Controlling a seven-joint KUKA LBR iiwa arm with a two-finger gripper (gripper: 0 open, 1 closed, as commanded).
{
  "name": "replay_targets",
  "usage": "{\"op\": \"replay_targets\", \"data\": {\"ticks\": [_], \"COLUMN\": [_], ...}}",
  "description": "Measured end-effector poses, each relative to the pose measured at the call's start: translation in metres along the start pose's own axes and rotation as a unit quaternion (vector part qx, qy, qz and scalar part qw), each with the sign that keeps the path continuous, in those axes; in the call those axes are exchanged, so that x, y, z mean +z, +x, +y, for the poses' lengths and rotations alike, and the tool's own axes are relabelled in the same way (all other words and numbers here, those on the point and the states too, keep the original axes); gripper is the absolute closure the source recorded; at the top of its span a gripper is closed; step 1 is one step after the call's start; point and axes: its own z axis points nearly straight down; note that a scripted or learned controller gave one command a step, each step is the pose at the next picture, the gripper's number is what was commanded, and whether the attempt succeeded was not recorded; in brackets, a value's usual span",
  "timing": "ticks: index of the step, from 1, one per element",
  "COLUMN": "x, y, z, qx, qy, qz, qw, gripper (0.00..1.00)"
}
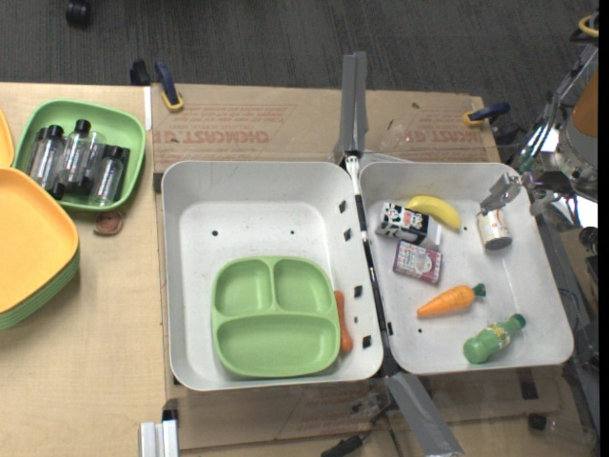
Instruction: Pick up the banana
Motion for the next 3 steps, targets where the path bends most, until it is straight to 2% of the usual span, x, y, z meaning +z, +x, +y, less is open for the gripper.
{"op": "replay_targets", "data": {"ticks": [1, 2, 3], "x": [0.07, 0.01, 0.089], "y": [0.018, 0.039, 0.054], "z": [0.015, 0.053, 0.033], "qx": [-0.053, -0.005, -0.015], "qy": [-0.017, -0.001, -0.002], "qz": [-0.008, -0.001, -0.001], "qw": [0.9984, 1.0, 0.9999], "gripper": [0.0, 0.0, 0.0]}}
